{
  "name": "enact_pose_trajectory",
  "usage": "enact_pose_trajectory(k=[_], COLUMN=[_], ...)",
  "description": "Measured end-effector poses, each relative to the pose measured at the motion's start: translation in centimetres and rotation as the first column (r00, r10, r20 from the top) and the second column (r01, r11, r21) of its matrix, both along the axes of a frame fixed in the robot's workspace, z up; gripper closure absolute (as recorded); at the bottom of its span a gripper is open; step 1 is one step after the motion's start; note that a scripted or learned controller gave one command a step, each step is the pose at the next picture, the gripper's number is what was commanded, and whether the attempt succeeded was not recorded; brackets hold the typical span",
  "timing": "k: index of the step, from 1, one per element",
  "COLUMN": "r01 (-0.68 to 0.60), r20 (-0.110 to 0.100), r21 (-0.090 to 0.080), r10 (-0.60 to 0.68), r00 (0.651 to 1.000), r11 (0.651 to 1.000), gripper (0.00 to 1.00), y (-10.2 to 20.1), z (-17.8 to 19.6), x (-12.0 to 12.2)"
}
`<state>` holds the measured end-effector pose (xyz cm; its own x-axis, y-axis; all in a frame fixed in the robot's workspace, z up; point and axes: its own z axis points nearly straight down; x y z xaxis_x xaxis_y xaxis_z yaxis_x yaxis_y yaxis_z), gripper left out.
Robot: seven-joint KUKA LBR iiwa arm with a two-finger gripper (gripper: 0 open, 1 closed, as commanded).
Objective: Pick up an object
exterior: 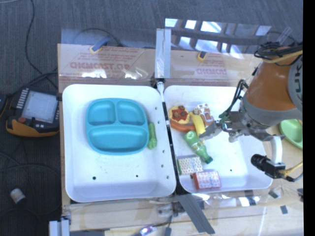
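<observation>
Arm: the grey arm (pixel 275 90) with its orange band reaches in from the right, above the right bin.
Jaws: the jaws (pixel 212 130) sit low over the right bin (pixel 241 168); 1 thin finger (pixel 210 132) points toward the toys. Open or closed cannot be told, and nothing can be seen held between them.
Green bottle: the green bottle (pixel 198 146) lies on its side just below and left of the jaws, slanting toward the bin's middle; whether they touch cannot be told.
Banana: the yellow banana (pixel 198 123) lies just up and left of the jaws, beside the pizza toy.
Pizza toy: the round pizza toy (pixel 179 118) is farther left of the jaws, near the wall between the 2 bins.
Small red-and-white pack: it (pixel 204 110) rests above the jaws, touching the banana's upper end.
Checkered pad: it (pixel 189 164) lies below the jaws, past the bottle.
Red box: the red box (pixel 206 180) is lowest, near the front rim.
Left bin: the left bin (pixel 78 176), well left of the jaws, holds a blue divided plate (pixel 117 126) with 3 compartments and a green pod (pixel 152 135) along the plate's right edge.
Table: the table (pixel 101 63) bears both bins.
</observation>
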<state>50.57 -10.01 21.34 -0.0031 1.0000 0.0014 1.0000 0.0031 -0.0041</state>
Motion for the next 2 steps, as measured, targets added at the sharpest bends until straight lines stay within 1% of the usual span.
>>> enact_pose_trajectory(k=[1,2], r01=[0.075,0.074], r20=[-0.001,0.003], r21=[-0.001,0.001], r10=[-0.075,-0.074], r00=[0.997,0.997], r11=[0.997,0.997], gripper=[0.00,1.00], y=[-1.9,-1.8], z=[-9.6,-8.3], x=[2.5,2.6])
